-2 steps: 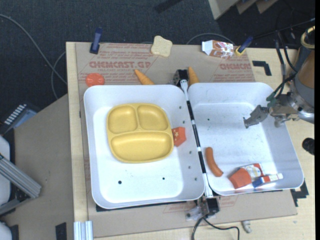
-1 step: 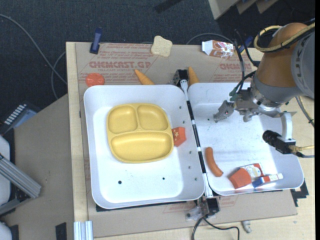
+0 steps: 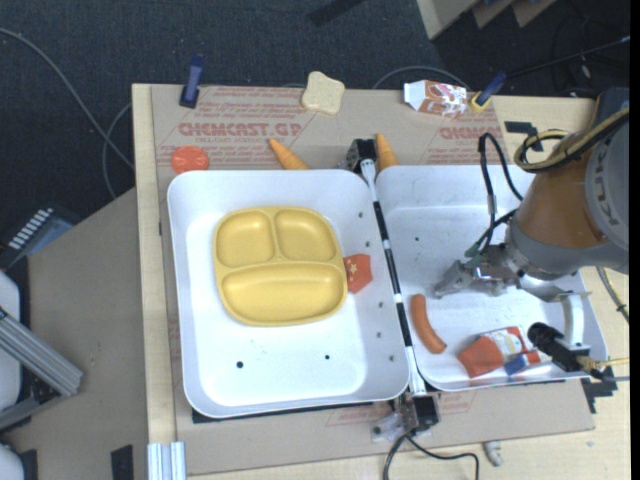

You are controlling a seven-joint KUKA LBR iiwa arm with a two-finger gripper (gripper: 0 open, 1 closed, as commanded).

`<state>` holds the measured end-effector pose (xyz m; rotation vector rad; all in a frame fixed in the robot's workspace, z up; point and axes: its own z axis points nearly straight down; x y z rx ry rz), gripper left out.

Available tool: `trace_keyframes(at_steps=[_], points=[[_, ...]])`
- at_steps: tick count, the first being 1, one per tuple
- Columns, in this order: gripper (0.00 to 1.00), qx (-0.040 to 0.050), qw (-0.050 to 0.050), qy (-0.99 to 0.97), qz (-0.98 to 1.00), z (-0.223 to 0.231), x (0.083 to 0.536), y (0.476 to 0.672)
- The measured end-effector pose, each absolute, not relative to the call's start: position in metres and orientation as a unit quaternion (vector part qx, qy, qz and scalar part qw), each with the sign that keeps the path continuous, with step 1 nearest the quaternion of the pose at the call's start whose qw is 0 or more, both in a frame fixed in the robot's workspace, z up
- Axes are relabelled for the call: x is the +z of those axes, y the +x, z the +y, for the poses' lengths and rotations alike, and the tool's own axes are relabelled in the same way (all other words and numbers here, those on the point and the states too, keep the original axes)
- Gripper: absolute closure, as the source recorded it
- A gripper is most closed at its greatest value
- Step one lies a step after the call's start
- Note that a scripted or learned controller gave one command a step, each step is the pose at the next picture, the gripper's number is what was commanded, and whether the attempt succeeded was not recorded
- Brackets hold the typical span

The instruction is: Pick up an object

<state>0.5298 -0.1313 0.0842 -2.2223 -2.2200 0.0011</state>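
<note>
Just below the claw [image 3: 455, 280], seemingly apart, lies a sausage [image 3: 428, 325].

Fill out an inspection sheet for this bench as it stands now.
Surface: cardboard-covered bench bearing two shallow white bins, left and right.
Job's things: yellow three-compartment plastic plate and small red block in left bin; orange sausage-shaped toy and red-and-white packet in right bin.
Clutter: bread-slice toy, orange carrot toy, red round lid, small printed carton, all outside the bins.
Grippers: claw over right bin, nothing seen between its fingers.
Cables: black cable looping over right bin.
Surroundings: dark carpet.
</note>
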Motion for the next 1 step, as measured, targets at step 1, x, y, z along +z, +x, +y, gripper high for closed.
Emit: trace_keyframes(at_steps=[1], points=[[0.0, 0.0002, -0.001, -0.708, -0.706, -0.1865, 0.1761, 0.4792]])
